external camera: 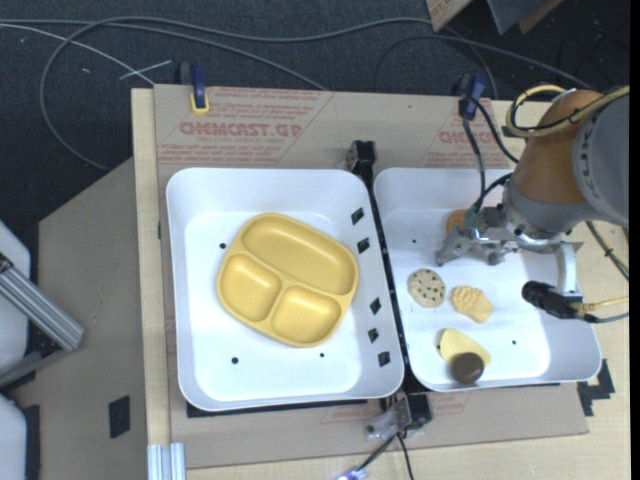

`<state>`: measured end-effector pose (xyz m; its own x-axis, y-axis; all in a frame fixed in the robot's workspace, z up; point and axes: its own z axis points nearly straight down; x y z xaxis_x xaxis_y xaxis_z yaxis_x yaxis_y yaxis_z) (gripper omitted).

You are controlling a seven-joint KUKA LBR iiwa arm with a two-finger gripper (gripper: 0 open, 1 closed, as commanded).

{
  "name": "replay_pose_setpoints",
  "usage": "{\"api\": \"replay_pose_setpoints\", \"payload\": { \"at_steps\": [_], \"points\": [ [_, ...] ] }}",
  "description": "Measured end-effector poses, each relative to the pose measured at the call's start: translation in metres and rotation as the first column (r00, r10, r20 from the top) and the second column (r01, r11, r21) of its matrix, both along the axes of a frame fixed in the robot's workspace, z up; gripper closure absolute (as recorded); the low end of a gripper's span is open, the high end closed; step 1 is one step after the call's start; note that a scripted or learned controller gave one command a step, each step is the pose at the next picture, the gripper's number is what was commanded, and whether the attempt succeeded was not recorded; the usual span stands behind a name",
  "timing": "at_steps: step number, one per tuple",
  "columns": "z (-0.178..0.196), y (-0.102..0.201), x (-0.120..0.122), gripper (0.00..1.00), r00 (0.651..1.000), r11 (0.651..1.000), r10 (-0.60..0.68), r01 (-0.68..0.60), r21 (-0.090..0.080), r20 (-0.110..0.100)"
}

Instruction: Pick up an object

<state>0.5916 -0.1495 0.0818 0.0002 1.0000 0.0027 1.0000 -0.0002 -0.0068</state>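
I can read red print reading "CHEMCAST GP" on the brown board (250,128) under the bins, at eleven o'clock. A second red print at one o'clock is too blurred for me to read.

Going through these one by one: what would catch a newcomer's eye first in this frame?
The yellow divided plate stands out first, lying in the middle of the left bin. Next comes the grey and orange arm reaching over the right bin from the right, its tool low near an orange item at the bin's upper part. Below it lie a chocolate-chip cookie, a ridged yellow piece and a yellow-and-brown item.
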Motion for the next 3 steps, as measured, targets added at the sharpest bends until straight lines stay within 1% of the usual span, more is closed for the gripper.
{"api": "replay_pose_setpoints", "payload": {
  "at_steps": [1,2,3],
  "points": [
    [0.015,0.0,0.002,1.0,1.0,1.0,0.0,0.0,-0.001,0.007],
    [0.067,0.009,-0.001,1.0,1.0,1.0,0.002,-0.002,-0.003,0.012],
    [0.111,0.007,0.004,1.0,1.0,1.0,0.001,-0.001,-0.004,0.012]
  ]
}}
